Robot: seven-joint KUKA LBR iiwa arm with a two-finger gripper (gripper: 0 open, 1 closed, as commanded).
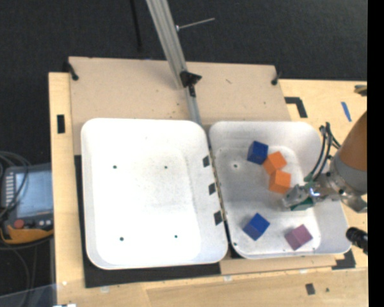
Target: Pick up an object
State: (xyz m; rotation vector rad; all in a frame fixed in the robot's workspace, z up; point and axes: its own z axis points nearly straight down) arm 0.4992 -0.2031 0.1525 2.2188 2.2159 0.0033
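Observation:
The right bin (243, 136) holds several small blocks. A blue cube (258, 152) lies near its back, with an orange cube (276, 161) just right of it and a second orange cube (281, 181) a little nearer. Another blue cube (256, 226) and a purple cube (299, 236) sit near the front wall. My gripper (299, 199) reaches in from the right and hangs low just right of and below the nearer orange cube. Something dark green shows at its tip.
The left bin (147, 190) stands beside the right one, with a row of black clips (212, 187) on the divide. A slanted aluminium rail (169, 37) rises behind the bins. A pendant with a screen (25, 200) lies off the bench's left edge.

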